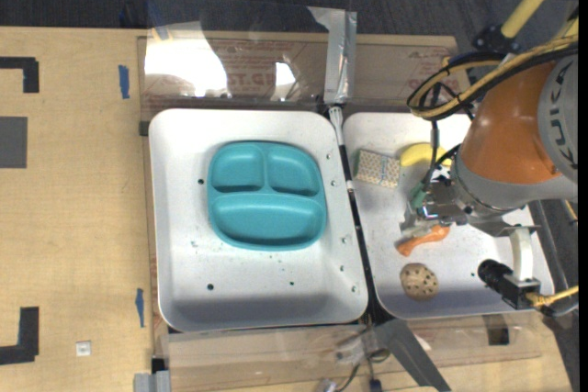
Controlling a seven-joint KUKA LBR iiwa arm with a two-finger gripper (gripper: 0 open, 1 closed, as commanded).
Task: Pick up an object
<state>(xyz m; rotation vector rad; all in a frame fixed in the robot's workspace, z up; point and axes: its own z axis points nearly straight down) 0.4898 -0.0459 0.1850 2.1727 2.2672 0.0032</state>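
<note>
Partial letters "KU" are read on the arm [524,138] at the right edge. The gripper [424,214] is set low in the right bin [459,289], just above a carrot [423,240]; whether the carrot is touched cannot be told. A cookie [419,281], sponge [378,168] and half-hidden yellow item [415,155] lie nearby. A teal plate [267,195] fills the left bin [175,225]. Dark carpet is seen beyond the bench [64,197].

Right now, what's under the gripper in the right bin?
An orange, carrot-like piece lies on the right bin floor directly below the gripper, its left end pointing out. The arm covers whatever lies further right.
</note>
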